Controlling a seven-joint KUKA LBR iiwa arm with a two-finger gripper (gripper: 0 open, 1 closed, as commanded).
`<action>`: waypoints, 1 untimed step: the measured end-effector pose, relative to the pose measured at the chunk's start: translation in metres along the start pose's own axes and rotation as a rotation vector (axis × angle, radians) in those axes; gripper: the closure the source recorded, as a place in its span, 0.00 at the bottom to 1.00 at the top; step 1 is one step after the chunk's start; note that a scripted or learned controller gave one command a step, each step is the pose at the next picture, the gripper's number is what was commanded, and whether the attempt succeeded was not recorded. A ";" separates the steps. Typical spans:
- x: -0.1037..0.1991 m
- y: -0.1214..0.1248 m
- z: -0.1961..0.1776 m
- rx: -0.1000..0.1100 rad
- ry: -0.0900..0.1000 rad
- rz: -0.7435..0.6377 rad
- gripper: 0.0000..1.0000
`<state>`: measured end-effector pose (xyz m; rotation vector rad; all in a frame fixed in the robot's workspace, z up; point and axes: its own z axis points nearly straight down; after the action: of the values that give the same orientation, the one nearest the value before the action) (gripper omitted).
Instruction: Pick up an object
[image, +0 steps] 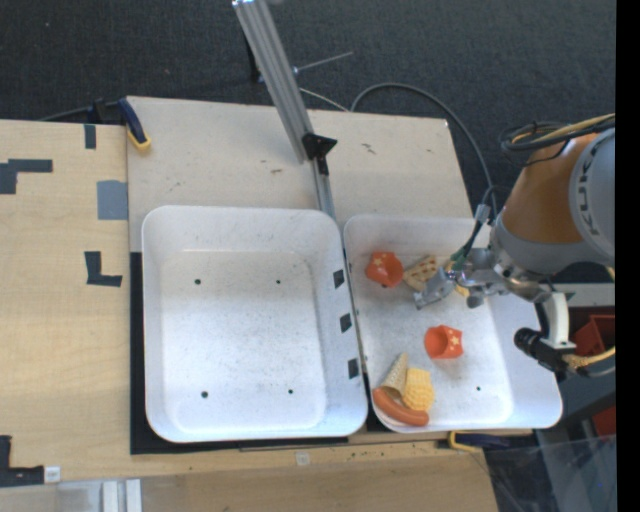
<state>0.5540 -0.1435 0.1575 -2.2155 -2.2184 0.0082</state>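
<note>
Orange cup (443, 342) sits mid right bin (520, 400) with free floor around; gripper (436, 290) near the cheese (421, 271), opening not clear.

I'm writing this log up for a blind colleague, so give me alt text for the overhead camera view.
A grey and orange robot arm reaches from the right, its gripper low in the right white bin beside a tan toy. That bin also contains two orange-red toys, a corn cob and a sausage.
</note>
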 end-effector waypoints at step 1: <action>0.003 -0.002 0.044 -0.001 0.000 0.000 0.00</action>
<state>0.5516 -0.1405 0.1135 -2.2161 -2.2192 0.0068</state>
